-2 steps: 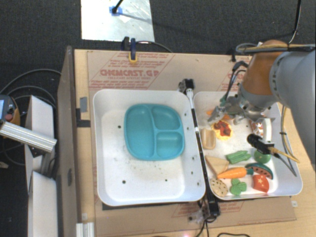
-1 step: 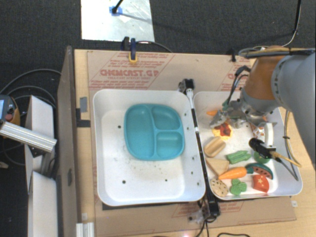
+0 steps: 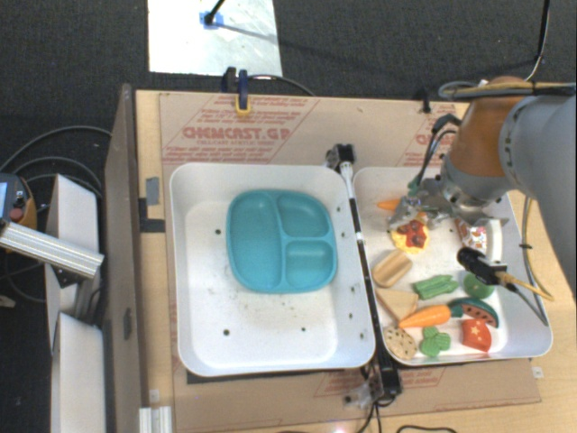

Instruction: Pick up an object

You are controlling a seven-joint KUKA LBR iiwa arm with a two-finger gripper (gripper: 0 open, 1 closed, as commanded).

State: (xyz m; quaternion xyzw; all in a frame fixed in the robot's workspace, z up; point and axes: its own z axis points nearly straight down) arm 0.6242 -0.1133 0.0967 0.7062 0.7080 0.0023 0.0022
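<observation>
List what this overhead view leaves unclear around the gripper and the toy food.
- Gripper: fingers too small and cluttered to tell open from shut, or whether they touch the pizza slice.
- Right bin: its upper part is hidden by the arm.
- Packet: label too small to read.

Surface: brown bench board (image 3: 270,124), red printed lettering on far part | Left: white bin (image 3: 203,332) resting on board | Right: second white bin (image 3: 527,332) touching the first | Far edge: clamp (image 3: 241,88) on board rim
</observation>
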